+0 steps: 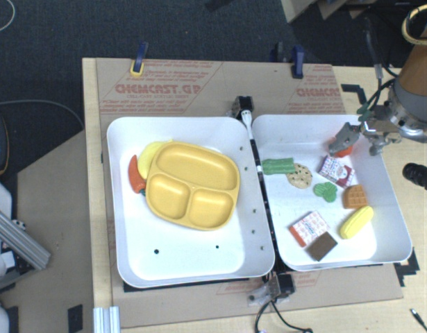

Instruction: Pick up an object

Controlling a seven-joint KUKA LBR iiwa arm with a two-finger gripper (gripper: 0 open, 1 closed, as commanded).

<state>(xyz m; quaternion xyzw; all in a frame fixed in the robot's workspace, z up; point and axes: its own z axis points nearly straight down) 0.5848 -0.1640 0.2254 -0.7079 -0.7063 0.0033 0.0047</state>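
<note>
My gripper (359, 141) hangs over the far right part of the right bin (387, 245), open, with bare white bin floor showing between its fingers. Just below it lies a red and white packet (336, 170). Further items in this bin are a green bar (278, 165), a round cookie (299, 176), a small green piece (325, 191), an orange waffle square (354, 197), a yellow corn-like piece (356, 222), a second red and white packet (309, 227) and a brown block (322, 245).
The left bin (185, 262) holds a yellow divided plate (192, 184), upside up, with a red piece (135, 174) and a yellow piece (152, 155) tucked at its left edge. A black hinge strip (258, 179) divides the bins. Clamps sit on the board's far edge.
</note>
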